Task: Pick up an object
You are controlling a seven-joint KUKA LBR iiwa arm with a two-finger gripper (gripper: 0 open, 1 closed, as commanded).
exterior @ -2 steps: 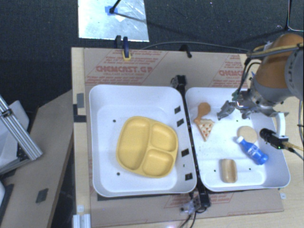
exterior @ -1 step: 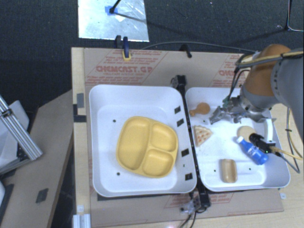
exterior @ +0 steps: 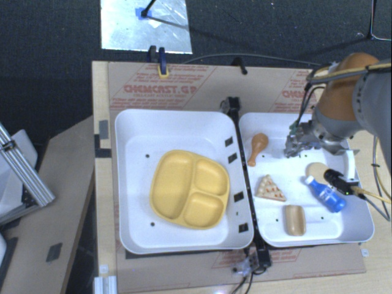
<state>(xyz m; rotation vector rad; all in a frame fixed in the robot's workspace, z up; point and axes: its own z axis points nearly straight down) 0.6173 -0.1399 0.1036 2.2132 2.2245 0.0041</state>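
Observation:
The right bin [exterior: 269,125] holds a chicken drumstick [exterior: 257,146] at its back left, a pizza slice [exterior: 269,188] in the middle, a bread roll [exterior: 294,220] near the front, a blue bottle [exterior: 323,194] at the right and a pale round piece [exterior: 316,169] just behind the bottle. My gripper [exterior: 295,147] hangs low over the back of this bin, to the right of the drumstick and behind the pale piece. Nothing shows between its fingers.
A yellow compartment plate [exterior: 189,188] lies in the left bin [exterior: 131,164]. The arm's grey and orange wrist [exterior: 343,100] leans in from the right over the right bin's back corner. A black divider [exterior: 242,170] runs between the bins.

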